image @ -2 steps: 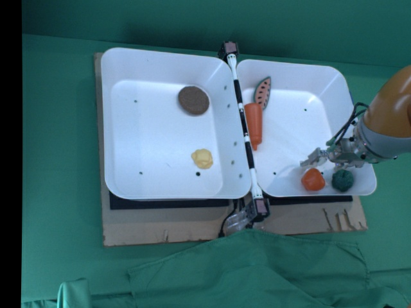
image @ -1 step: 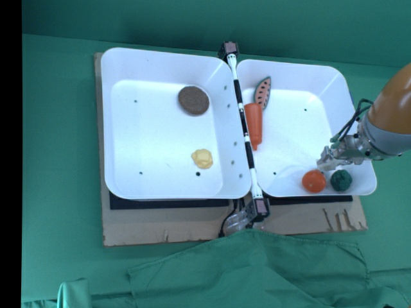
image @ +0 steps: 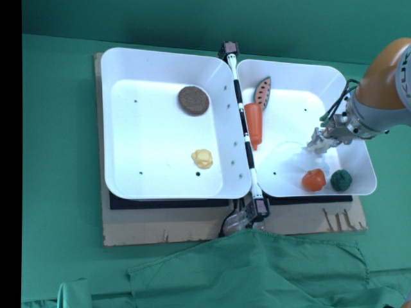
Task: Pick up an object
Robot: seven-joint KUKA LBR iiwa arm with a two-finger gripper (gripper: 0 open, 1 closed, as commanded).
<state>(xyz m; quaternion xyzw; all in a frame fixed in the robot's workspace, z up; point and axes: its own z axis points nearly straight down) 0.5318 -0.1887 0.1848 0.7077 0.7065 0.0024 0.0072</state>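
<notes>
My gripper [image: 318, 144] hangs over the right bin [image: 282, 76], near its right side, with the grey arm and orange band reaching in from the right. Just below it lie a red tomato-like piece [image: 313, 179] and a dark green round piece [image: 341, 179] at the bin's front right. An orange carrot [image: 254, 124] lies along the bin's left wall, with a watermelon slice [image: 262, 92] above it. Nothing shows between the fingers.
The left bin [image: 128, 69] holds a brown round cookie [image: 193, 100] and a small yellow piece [image: 202, 158]. A black-and-white bar [image: 244, 127] runs between the bins. Green cloth [image: 257, 268] bunches at the front of the bench.
</notes>
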